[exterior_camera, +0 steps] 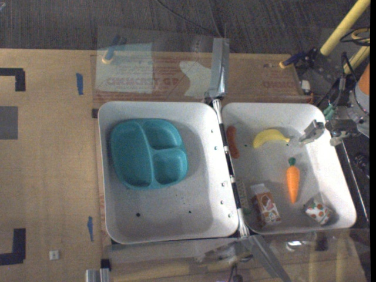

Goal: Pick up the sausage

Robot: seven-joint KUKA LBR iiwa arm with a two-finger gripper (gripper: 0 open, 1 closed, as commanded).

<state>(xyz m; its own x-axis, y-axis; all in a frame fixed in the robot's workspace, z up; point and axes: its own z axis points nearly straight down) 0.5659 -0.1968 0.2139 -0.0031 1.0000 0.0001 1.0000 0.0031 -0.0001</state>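
The sausage [233, 141] is a small reddish-brown link lying lengthwise against the left wall of the right bin [338, 157]. My gripper [309, 133] hangs over the upper right part of that bin, well to the right of the sausage and just right of a yellow banana [269, 137]. Nothing shows between its fingers.
In the right bin also lie an orange carrot [292, 181], a brown carton [265, 207] and a small white patterned box [318, 211]. The left bin [170, 216] holds a teal divided plate [148, 152]. A metal divider [218, 69] stands behind the bins.
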